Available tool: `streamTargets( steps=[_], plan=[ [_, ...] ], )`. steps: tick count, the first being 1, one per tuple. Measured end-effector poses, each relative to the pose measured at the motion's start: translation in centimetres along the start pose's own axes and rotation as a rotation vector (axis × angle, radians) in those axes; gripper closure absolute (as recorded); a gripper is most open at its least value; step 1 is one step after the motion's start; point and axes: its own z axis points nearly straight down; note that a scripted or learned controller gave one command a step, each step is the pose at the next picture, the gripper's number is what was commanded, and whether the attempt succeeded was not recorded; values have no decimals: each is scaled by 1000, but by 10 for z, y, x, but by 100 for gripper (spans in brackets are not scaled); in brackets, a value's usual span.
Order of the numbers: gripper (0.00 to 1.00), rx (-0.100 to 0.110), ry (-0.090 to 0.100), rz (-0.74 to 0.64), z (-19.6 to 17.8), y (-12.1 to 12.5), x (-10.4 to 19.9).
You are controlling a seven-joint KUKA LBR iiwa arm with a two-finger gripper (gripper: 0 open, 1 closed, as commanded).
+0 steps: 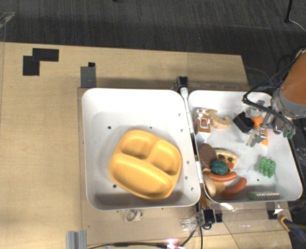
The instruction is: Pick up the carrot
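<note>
Hand [260,133] over right bin [293,185] | grip state unclear | carrot [259,123]: small, orange, beneath hand

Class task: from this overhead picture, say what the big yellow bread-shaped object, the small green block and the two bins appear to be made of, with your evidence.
Yellow bread-shaped object: probably moulded plastic or foam; uniform colour, smooth rounded lobes, soft sheen.
Green block: likely hard plastic; saturated colour, studded shape.
Left bin and right bin: seemingly thin white plastic or coated metal; smooth matte walls with rounded corners. The picture leaves it open.
</note>
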Motion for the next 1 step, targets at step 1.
streamTargets(
  steps=[1],
  plan=[
    [100,2,-20,-6,-17,2,-7]
  ],
)
